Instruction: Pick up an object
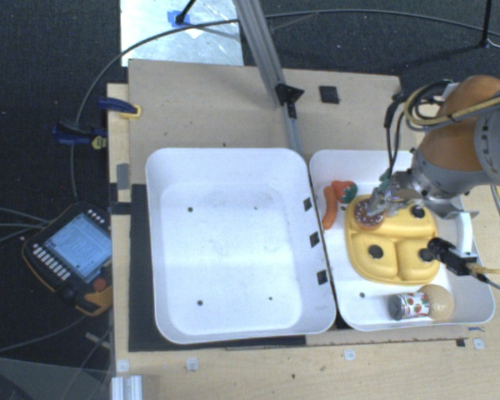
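The arm (471, 140) reached in from the right, its orange band bent over the right bin (483, 307), wrist angled down and left. The end effector (382, 202) sat low over the upper left of a yellow moulded object (396, 248); I could not tell its state. That yellow piece was glossy and lumpy, lying in the middle of the right bin. An orange carrot-like toy (332, 202) lay just left of it, and a small can (410, 306) beside a tan ball (439, 302) below.

You see a teach pendant (69, 254) left of the desk (208, 107), blue clamps (83, 132) at the desk's left edge, cables (33, 323) below the pendant
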Tool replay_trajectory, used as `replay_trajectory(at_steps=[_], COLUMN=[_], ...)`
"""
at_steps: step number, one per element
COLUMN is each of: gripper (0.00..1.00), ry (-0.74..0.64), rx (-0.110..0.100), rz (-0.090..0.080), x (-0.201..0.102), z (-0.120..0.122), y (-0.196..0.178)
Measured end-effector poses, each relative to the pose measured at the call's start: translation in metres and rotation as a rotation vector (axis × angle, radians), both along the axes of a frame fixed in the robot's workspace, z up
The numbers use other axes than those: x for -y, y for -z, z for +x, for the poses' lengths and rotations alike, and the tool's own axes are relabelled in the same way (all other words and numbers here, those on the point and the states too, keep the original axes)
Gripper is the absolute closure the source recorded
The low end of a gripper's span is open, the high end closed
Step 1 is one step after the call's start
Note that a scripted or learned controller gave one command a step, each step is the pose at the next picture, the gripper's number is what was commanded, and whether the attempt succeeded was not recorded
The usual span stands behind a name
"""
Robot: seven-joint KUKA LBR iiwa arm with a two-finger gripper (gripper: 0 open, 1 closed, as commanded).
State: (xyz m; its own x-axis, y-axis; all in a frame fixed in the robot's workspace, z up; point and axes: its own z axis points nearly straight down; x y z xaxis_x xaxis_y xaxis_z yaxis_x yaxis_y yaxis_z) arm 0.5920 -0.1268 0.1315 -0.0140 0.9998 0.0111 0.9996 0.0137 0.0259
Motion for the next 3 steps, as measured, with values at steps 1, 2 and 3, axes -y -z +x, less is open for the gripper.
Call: replay_trajectory(at_steps=[1,2,3], gripper=[1.00,1.00,1.00], ry=[0.009,0.009,0.008], rx=[-0.019,-0.020,-0.019], rz=[-0.013,-0.012,-0.013], x=[0.009,0.009,0.009], z=[-0.004,-0.003,-0.001], y=[-0.056,-0.096,-0.144])
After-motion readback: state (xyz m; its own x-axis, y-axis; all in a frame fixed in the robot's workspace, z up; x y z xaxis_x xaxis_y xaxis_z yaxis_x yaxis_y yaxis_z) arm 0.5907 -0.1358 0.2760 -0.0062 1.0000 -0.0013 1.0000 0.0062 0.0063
